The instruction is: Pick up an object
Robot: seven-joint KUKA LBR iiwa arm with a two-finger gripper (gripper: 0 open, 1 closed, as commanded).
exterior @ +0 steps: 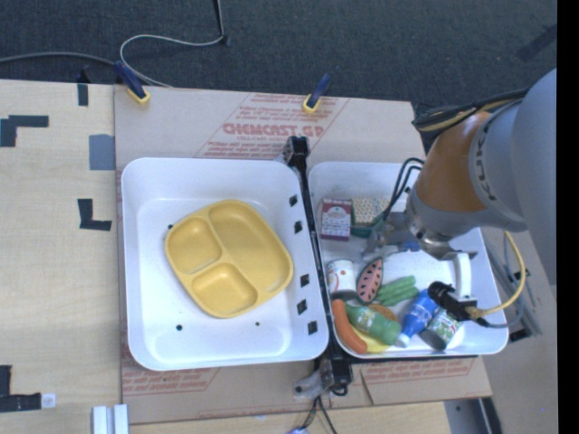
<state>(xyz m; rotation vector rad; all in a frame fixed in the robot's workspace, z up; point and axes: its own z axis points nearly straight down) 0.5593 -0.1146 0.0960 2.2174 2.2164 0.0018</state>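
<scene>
Arm reaching into right bin [493,269] from the right, gripper [384,235] low over the toy pile.
Nearest obj: pink spotted piece [369,280] just below gripper, no visible contact; green piece [395,290] beside it, red-and-white box [336,218] just left of gripper, blue bottle [419,314] and orange carrot [346,325] further below. Gripper opening: can't tell, wrist hides it; nothing seen held. Wrist w/ orange band [450,165] angles down-left, grey link above it at right. Left bin [145,269] well left, w/ yellow divided tray [228,257]; both on cardboard-covered table [54,242].
</scene>
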